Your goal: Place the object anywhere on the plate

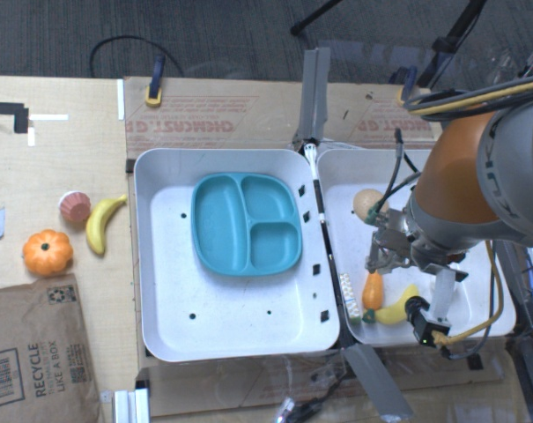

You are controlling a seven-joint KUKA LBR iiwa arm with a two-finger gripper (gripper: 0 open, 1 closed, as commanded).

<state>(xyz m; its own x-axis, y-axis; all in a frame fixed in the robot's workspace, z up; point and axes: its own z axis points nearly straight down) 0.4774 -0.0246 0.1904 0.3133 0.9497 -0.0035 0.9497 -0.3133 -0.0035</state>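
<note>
Presently the hand (385, 258) hangs low over the middle of the right bin (336, 170), its dark metal parts bunched under the grey wrist; whether it is open or closed I cannot tell, and nothing can be seen held in it. Just below it, toward the bin's near edge, lies a small carrot (373, 292), orange with a pale tip, touching or nearly touching a yellow banana (395, 310) beside it; a pale egg-like ball (366, 204) sits nearer the far edge, partly behind the cables. The carrot looks the likeliest thing to be picked; to do it well the hand should settle squarely over the carrot's middle and close across its narrow width, clear of the banana and of the bin's left wall, then lift straight before crossing the divider.

The left bin (160, 263) holds the teal plate (247, 223), three compartments, all bare, sitting toward the far right corner. Out on the desk (55, 148), near its left edge, rest a pumpkin (48, 252), a second banana (101, 224) and a pink cupcake (75, 206).
</note>
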